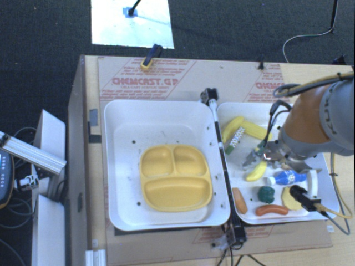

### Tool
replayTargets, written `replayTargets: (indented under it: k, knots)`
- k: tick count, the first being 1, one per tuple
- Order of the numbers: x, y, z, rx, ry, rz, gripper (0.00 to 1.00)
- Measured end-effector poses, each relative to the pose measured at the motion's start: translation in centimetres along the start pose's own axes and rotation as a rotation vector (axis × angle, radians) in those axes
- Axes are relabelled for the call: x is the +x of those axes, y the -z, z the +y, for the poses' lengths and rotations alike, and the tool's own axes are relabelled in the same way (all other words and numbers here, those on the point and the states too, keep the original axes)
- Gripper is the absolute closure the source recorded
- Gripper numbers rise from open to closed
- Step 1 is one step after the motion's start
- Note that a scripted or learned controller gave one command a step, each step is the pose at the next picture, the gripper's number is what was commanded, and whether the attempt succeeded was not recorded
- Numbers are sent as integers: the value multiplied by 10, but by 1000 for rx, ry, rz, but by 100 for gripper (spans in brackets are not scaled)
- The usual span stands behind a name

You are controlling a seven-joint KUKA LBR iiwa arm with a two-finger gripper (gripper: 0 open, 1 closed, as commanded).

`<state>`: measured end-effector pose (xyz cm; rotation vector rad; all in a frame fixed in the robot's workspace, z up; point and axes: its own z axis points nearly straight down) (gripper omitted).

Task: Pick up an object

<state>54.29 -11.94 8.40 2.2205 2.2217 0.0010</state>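
Sausage point(272, 210) at front; gripper point(254, 158) touching banana point(256, 172).

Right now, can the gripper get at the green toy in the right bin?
Probably yes. The green toy lies uncovered on the bin floor, just below the gripper, with the blue bottle and a sausage close beside it, so a clean grasp could be tight.

Two shallow white bins sit side by side on a bench. The left bin point(119, 148) holds a yellow plastic compartment tray point(176, 177). The right bin point(277, 216) holds yellow toy bananas point(244, 127), orange toy sausages point(272, 210), a green round toy point(267, 193) and a small blue-and-white bottle point(287, 177). The grey arm's gripper point(254, 158) hangs low among the bananas.
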Motion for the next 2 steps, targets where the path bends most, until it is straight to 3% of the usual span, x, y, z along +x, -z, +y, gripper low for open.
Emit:
replayTargets:
  k: [1,2]
  knots:
    - [0,11,1,-3,1,0,100]
    - [82,101,21,-2,3,1,100]
